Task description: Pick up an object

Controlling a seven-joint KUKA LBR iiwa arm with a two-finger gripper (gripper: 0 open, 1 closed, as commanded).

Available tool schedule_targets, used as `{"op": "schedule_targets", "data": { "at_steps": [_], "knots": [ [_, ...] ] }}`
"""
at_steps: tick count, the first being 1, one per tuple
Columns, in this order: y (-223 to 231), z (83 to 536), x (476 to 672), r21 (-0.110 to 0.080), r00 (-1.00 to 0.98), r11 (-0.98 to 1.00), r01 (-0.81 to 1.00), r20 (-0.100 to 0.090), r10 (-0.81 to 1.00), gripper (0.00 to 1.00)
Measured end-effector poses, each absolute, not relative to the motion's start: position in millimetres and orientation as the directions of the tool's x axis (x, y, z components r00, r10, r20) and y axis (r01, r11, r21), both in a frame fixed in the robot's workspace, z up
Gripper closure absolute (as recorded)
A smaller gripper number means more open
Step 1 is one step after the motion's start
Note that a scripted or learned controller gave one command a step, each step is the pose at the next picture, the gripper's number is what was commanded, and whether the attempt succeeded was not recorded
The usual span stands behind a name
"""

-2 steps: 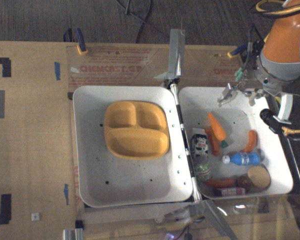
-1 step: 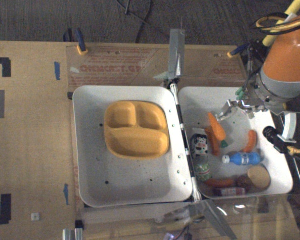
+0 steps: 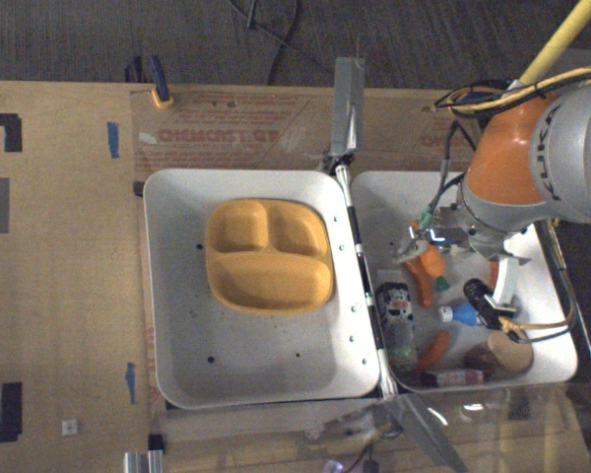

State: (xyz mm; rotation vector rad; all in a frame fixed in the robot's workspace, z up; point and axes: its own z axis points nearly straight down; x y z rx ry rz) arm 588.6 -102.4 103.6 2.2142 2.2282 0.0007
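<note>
My gripper [image 3: 420, 247] is down in the right bin [image 3: 374, 205], near its middle. An orange carrot-shaped toy [image 3: 430, 267] with a green end lies right at the gripper's tip, partly covered by it. Whether the toy is gripped is hidden by the wrist. Toward the bin's front lie a small cow-patterned bottle [image 3: 399, 309], a blue and white piece [image 3: 461, 315], an orange-red sausage shape [image 3: 435, 347], a tan round object [image 3: 510, 354] and a dark red item [image 3: 479, 363].
The left bin [image 3: 177, 343] holds a yellow divided plate [image 3: 269, 255] in its far half. A thin reddish stick [image 3: 453, 376] lies along the right bin's front wall. The grey arm with its orange band [image 3: 507, 166] hangs over the right bin's far right corner.
</note>
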Motion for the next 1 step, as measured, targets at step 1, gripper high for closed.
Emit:
{"op": "schedule_targets", "data": {
  "at_steps": [1],
  "knots": [
    [-65.8, 185.2, 589.3, 0.002, -0.081, 0.081, 0.997, 0.0, 0.997, 0.0]
  ]
}}
